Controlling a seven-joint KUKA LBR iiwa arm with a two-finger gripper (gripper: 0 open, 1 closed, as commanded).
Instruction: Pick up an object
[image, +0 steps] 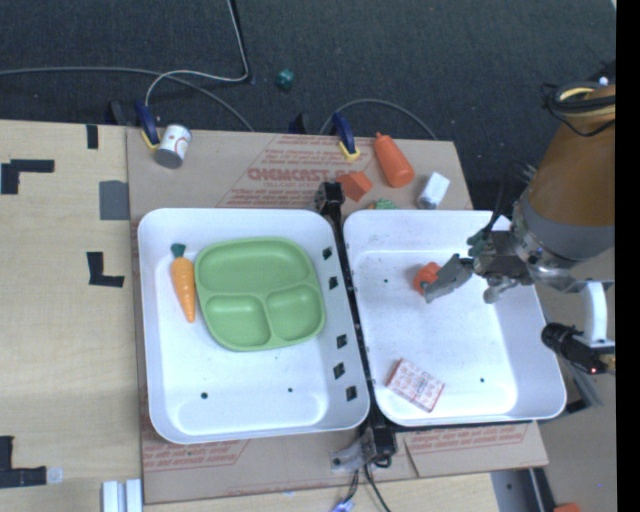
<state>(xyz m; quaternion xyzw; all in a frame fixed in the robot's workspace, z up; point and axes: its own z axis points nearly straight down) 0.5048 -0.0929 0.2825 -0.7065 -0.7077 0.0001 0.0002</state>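
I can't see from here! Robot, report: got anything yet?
Gripper open, holding nothing. Small orange object beside its finger, right bin. Nothing blocking.

The grey two-finger gripper (468, 282) covers part of a small orange object (427, 273) in the right white bin (500, 400), and whether its fingers touch that object cannot be told. The grey arm with its orange band (575, 170) is cut off by the right edge. Print on a small red-and-white patterned packet (414, 385) is too small to read. A tiny teal item (285, 76) on the dark floor is too small to identify.
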